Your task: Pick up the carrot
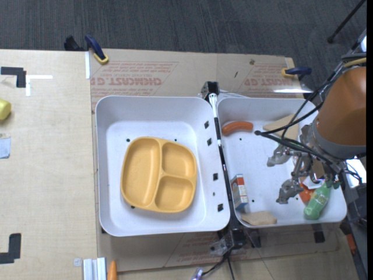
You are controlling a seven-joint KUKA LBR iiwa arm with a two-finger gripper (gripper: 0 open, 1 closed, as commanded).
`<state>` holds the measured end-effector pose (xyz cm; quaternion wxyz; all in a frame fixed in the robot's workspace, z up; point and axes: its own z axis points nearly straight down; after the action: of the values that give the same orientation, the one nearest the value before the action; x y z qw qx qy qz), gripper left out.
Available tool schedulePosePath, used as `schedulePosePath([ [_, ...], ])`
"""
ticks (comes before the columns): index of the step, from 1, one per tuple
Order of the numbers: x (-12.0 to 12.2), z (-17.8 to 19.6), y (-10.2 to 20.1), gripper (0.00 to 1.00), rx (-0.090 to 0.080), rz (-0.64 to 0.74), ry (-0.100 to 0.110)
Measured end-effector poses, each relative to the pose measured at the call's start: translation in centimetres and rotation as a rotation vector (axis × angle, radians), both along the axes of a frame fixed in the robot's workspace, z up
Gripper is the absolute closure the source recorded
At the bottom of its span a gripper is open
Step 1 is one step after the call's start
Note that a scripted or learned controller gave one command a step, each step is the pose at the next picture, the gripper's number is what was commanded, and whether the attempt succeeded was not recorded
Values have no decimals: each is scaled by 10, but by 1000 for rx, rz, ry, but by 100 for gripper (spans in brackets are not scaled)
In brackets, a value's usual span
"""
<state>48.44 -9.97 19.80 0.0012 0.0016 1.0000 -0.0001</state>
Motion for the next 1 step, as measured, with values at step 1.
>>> schedulePosePath([
  [1, 18, -6, 85, 0, 1, 15, -2],
])
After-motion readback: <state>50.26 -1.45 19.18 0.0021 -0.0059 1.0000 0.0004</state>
